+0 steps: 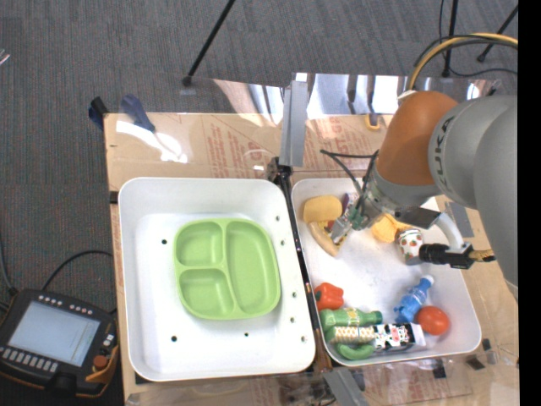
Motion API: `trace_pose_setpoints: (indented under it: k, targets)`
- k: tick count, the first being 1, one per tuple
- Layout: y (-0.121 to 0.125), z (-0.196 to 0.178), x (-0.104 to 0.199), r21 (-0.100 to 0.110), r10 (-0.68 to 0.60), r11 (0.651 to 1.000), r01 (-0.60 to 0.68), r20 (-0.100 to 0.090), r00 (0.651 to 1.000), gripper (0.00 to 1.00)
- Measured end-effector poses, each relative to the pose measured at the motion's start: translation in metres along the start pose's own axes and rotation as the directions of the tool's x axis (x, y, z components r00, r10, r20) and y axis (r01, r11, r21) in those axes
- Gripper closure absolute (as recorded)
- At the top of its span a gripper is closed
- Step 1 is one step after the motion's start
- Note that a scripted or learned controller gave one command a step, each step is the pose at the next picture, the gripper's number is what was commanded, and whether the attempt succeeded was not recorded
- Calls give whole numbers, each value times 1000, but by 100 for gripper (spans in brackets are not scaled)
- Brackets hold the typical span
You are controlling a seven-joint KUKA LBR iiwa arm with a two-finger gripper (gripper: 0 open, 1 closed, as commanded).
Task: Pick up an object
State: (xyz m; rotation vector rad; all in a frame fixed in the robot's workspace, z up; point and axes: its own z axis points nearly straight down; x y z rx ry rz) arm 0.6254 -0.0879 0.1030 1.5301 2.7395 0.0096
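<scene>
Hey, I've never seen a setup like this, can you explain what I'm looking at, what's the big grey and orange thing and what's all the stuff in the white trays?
This is one camera looking down at a slant on a bench. The grey and orange thing is a robot arm reaching in from the right. Its gripper hangs low over the right bin, by a yellow toy. I can't tell whether it holds anything. That bin also has a small ball, a blue bottle, a red ball and other toys. The left bin holds a green divided plate.
</scene>
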Motion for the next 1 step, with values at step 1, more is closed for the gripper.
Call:
trace_pose_setpoints:
  k: [1]
  targets:
    - [70,-87,74,2,108,994,-108,1,994,100]
